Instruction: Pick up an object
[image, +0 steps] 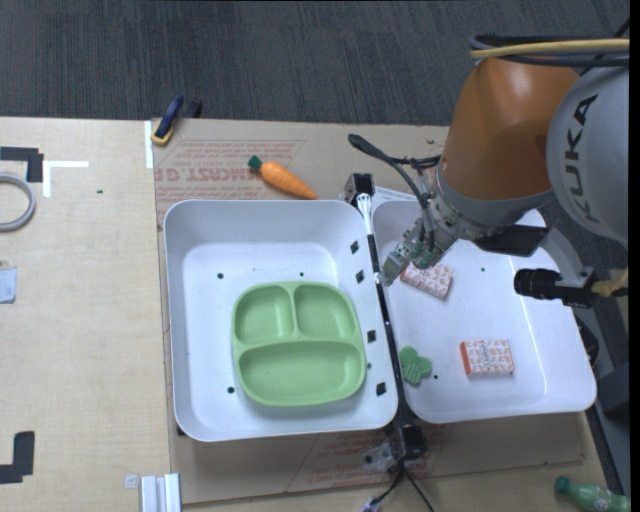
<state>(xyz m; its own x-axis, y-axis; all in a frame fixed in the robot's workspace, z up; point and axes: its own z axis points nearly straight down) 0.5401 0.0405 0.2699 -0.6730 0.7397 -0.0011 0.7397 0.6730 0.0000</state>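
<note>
So the hand (415, 250) is down low in the right bin (560, 395), right at the upper-left end of a pink wafer block (428, 281). Honestly can't tell if it's apart or together from here. Nothing looks lifted yet: the wafer, an orange-and-white packet (487, 357) and a little green leafy piece (414, 365) all sit on the bin floor, so I'd say the grab is yet to come

The grey arm (560, 130) reached in from the right, its orange band (500, 120) above the wrist. The wrist pointed down and to the left, placing the gripper (408, 262) low over the right-hand side of the bench.
</note>
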